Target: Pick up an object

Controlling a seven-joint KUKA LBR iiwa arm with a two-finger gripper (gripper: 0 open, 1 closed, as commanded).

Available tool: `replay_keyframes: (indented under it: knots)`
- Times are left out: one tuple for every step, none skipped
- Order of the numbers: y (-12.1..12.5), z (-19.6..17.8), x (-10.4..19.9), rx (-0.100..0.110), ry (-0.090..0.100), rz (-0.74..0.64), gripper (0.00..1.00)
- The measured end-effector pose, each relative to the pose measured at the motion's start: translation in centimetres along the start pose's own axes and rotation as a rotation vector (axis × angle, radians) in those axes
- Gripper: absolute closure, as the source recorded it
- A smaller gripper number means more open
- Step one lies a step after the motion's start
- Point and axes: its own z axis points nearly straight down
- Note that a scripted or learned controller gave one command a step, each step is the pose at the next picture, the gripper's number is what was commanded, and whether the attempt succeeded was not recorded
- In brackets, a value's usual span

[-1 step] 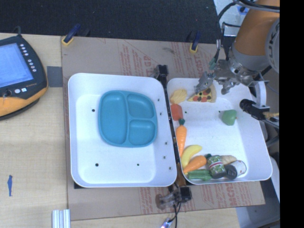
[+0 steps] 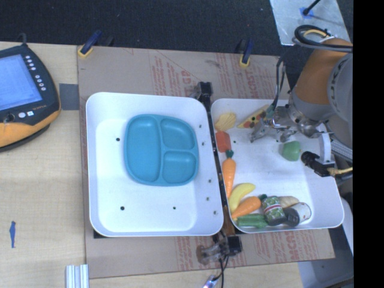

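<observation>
- While the arm reaches in from the right, its gripper sits low over the far part of the right bin.
- Whether the fingers are open or closed cannot be told; the metal parts there blur together, and nothing is seen clamped between them.
- A green ball lies on the bin floor just beside the gripper, on its near right side, apart from the fingers as far as can be seen.
- A yellow-and-red wedge lies just left of the gripper, near the bin's far wall; whether it touches the fingers cannot be told.
- A pale ridged piece lies in the far left corner of that bin, with a red piece just in front of it.
- A carrot lies along the left wall, well apart from the gripper.
- Along the near wall lies a cluster: a banana, a second carrot, a green vegetable and a dark can-like item, packed touching one another.
- The left bin holds a blue divided plate, lying flat near its middle.
- A tablet-like pendant with an orange casing rests on the counter at far left.
- Both bins sit on a brown sheet held by clamps at the far edge.
</observation>
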Motion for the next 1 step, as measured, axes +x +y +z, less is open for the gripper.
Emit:
replay_keyframes:
  knots:
    - [2.35,-0.21,-4.28,-0.005,0.002,0.002,0.00]
